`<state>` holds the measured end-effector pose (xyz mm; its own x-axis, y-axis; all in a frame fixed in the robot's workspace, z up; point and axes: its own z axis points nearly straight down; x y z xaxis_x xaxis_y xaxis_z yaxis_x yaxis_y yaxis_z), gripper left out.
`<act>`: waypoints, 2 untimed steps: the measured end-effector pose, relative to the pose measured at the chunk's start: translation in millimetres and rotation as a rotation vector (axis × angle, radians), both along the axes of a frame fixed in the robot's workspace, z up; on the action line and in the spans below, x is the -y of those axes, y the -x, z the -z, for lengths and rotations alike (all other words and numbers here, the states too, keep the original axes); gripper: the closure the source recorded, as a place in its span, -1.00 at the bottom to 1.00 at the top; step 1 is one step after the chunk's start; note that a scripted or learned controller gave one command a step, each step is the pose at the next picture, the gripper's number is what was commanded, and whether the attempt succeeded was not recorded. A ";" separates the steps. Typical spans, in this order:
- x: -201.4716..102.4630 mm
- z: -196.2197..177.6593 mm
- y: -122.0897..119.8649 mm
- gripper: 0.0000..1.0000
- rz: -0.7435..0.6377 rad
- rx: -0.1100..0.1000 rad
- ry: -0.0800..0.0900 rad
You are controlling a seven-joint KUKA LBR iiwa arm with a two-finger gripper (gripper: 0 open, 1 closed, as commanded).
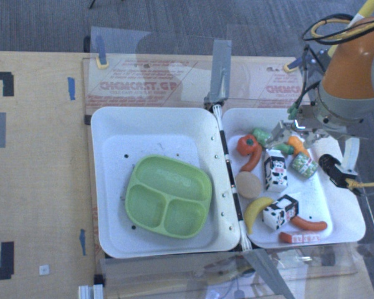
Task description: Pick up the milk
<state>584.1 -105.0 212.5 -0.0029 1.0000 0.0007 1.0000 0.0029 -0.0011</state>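
The grey-and-orange arm's gripper [287, 132] is hovering over the right white bin [352, 226], apparently lining up on the upright cow-patterned milk carton [275, 170]; its grip is unclear.

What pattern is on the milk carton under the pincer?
White with black cow patches, on the milk carton; camera view.

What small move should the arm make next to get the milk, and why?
Probably lower the pincer a little onto the upright milk carton just below it in the right bin; it hangs above and holds nothing yet.
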 end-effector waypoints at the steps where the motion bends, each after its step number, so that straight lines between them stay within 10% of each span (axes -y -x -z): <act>1: 4.3 -26.2 -3.1 -1.00 0.073 0.003 0.002; 2: -6.1 96.4 -2.1 -1.00 0.096 0.001 0.001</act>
